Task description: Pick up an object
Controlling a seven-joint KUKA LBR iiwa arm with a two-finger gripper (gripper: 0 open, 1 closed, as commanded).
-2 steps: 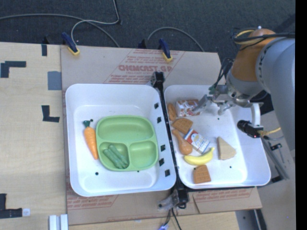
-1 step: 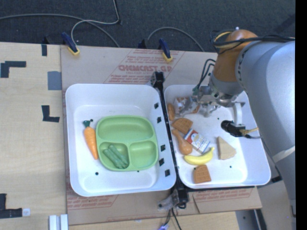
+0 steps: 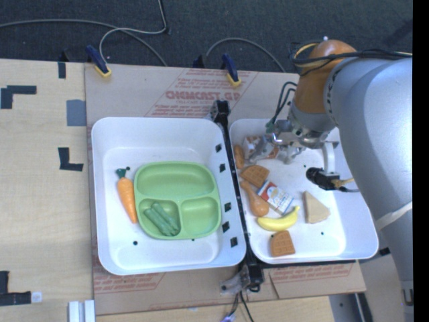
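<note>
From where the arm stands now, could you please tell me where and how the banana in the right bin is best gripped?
Probably at the middle of the banana, coming straight down from above with the hand's fingers closing across its narrow width. It lies flat and curved, ends turned up, running left to right. The small carton sits close above it and the cracker just below, so the fingers have little room on either side.

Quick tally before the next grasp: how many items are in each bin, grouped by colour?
Green: 2, tray and the bean pods on it
Orange or tan: 5, left-bin carrot, long orange piece, two crackers, wedge
Yellow: 1, banana
Red and white: 1, small carton
Total: 9; items under the gripper can't be counted.
</note>
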